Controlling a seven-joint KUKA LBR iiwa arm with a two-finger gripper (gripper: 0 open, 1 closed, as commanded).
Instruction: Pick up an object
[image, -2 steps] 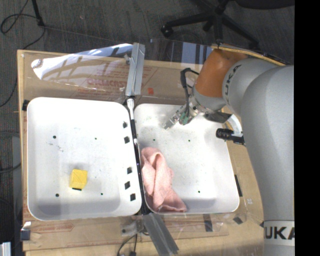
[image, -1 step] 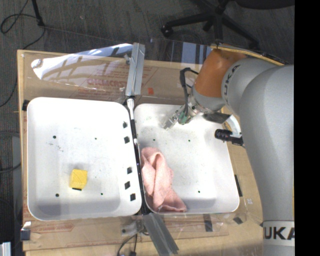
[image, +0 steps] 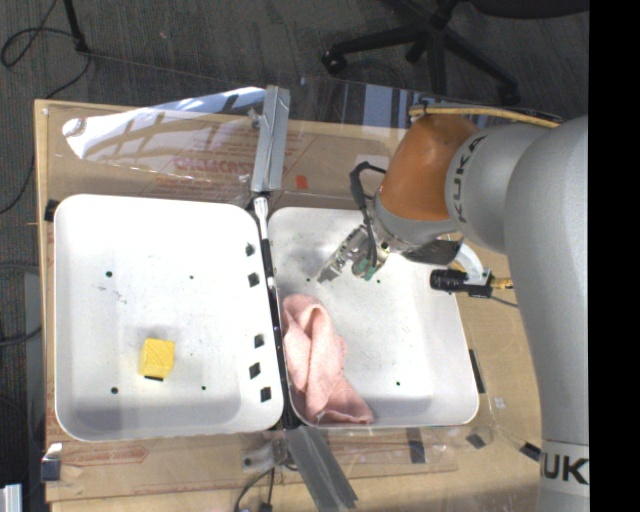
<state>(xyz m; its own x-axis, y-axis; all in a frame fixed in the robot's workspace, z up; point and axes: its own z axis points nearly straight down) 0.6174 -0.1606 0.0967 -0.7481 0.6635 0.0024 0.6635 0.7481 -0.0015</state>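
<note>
- Gripper (image: 340, 266) sits over the far part of the right bin (image: 440, 395), fingers angled down and to the left, nothing between them.
- Can't tell if the fingers are apart or together; the tips are too small and blurred against the white floor.
- Candidates: pink cloth (image: 318, 362), bunched against the near-left wall of the right bin, just beside the divider; yellow block (image: 157, 358) in the near-left part of the left bin (image: 70, 300), well apart from the arm.
- The cloth is the closer target: same bin, near of the gripper, slightly left.
- Step, by my read: approach/positioning. No contact with either object, no grasp made.
- Next move calls for travel toward the near side, until the fingers are over the bulk of the cloth, then a descent into the folds and a close.
- Risk: the cloth hugs the wall and divider, so one finger could hit the bin edge. Aiming at the raised fold away from the wall looks safer.
</note>
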